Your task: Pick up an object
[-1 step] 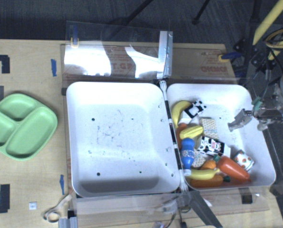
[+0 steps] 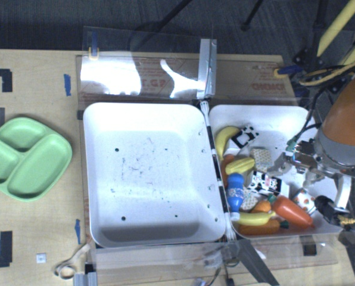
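The right bin [image 2: 273,115] holds a heap of toys. A yellow banana [image 2: 225,137] lies at its back left, and a second banana [image 2: 240,164] sits below it. A blue bottle [image 2: 235,190] lies by the left wall, and a third banana [image 2: 255,218] rests along the front. A red-orange carrot [image 2: 293,212] lies at the front right. In the middle are a black-and-white patterned toy [image 2: 264,183] and a beige sponge [image 2: 262,157]. My gripper [image 2: 302,171] hangs low over the right half of this bin, just above the carrot and a small white ball [image 2: 305,201].
The left bin [image 2: 148,118] is a bare white tray. A green divided plate [image 2: 25,157] sits on the bench at the far left. A metal post [image 2: 206,70] and a clear back wall [image 2: 118,70] stand behind the bins. Cables [image 2: 320,70] hang at the right.
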`<state>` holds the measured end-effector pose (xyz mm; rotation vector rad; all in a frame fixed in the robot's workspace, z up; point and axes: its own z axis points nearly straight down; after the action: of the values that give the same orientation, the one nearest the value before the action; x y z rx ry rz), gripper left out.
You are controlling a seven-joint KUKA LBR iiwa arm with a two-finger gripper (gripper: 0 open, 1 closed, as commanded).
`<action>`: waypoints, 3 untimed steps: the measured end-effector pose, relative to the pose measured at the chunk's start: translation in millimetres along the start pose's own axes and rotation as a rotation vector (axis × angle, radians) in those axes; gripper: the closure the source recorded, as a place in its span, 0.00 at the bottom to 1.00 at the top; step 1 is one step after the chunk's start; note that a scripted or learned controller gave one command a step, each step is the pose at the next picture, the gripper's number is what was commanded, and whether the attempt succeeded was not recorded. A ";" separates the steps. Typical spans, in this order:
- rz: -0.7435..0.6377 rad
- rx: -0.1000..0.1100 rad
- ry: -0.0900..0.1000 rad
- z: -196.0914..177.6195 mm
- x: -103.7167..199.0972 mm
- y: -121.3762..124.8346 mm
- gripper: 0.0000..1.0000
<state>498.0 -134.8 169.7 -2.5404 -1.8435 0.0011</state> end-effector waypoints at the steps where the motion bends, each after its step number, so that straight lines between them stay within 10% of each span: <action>1: 0.306 -0.013 0.007 78.6 18.2 34.1 0.00; 2: 0.846 0.000 -0.001 31.9 24.9 72.1 0.00; 3: 1.051 -0.001 -0.001 12.2 -13.3 146.1 0.00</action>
<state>632.8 -192.7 157.1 -3.1241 -0.3206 0.0030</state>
